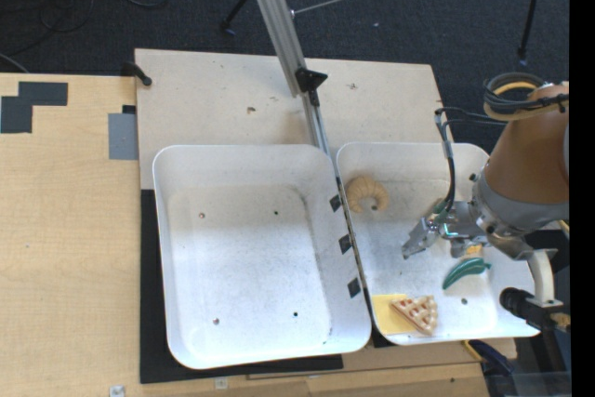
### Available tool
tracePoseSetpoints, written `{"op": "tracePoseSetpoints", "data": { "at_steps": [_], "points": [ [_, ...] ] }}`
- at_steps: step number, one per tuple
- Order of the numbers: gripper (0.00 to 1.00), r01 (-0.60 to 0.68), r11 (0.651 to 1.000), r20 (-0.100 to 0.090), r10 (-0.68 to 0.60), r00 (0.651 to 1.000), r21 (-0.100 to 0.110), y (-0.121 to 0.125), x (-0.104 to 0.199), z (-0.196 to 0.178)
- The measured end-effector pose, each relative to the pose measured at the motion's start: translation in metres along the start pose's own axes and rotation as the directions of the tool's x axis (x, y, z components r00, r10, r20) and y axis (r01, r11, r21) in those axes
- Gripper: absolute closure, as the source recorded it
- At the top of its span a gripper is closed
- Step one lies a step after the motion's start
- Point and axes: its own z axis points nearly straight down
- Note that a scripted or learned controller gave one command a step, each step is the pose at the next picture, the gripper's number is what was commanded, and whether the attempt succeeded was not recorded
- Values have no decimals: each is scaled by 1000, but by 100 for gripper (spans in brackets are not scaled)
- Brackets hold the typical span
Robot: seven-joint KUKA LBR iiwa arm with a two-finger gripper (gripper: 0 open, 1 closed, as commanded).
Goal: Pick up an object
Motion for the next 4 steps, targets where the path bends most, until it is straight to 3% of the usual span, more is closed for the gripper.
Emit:
{"op": "tracePoseSetpoints", "data": {
  "at_steps": [1, 2, 3, 4],
  "points": [
    [0, -3, 1000, 1, 3, 1000, -6, 1, -1, -2],
    [0, -2, 1000, -1, 2, 1000, 2, -10, -3, 57],
    [0, -1, 1000, 2, 1, 1000, -8, -9, -3, 101],
    [100, -7, 1000, -1, 7, 1000, -6, -9, -3, 90]
  ]
}}
